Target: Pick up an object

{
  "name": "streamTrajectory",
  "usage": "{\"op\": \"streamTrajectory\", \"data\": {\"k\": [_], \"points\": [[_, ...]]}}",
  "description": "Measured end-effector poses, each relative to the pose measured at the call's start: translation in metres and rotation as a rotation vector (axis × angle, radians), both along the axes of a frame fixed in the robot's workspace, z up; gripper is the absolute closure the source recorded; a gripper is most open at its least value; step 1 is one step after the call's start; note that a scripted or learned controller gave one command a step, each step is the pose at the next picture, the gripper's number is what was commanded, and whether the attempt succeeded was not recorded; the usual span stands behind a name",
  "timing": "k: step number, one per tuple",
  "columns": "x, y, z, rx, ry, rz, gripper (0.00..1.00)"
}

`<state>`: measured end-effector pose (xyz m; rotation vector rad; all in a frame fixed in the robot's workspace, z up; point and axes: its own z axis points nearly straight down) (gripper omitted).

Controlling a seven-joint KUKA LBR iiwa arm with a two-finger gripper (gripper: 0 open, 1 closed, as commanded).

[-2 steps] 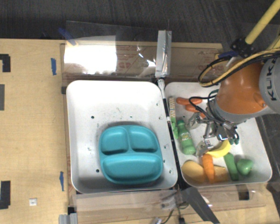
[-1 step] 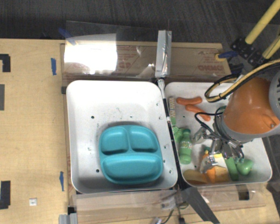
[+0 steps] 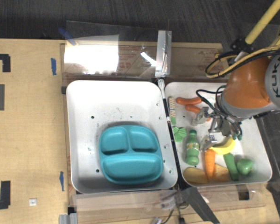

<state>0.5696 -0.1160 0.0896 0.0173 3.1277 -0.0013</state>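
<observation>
Pale wooden bench on a dark floor.
The light plywood bench top [image 3: 23, 125] fills nine o'clock, carrying black tape marks [image 3: 1, 62] and blue tape strips [image 3: 53, 66]. Dark grey carpeted floor [image 3: 130, 3] spans twelve o'clock; glare brightens a clear plastic sheet [image 3: 98, 55] below it.

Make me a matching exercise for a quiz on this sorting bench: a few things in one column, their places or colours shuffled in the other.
Things:
1. divided plate
2. carrot
3. bottle
4. banana

Descriptions:
A. yellow, just below the claw
B. teal, in the left bin
C. orange, at the right bin's near edge
D. green, left of the carrot

Pairs: 1-B, 2-C, 3-D, 4-A
</observation>
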Motion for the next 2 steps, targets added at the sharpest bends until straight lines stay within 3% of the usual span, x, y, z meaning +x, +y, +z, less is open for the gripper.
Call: {"op": "streamTrajectory", "data": {"k": [1,2], "points": [[-0.038,0.023,0.000,0.001,0.000,-0.048,0.00],[-0.086,0.011,0.000,-0.001,-0.001,-0.015,0.00]]}}
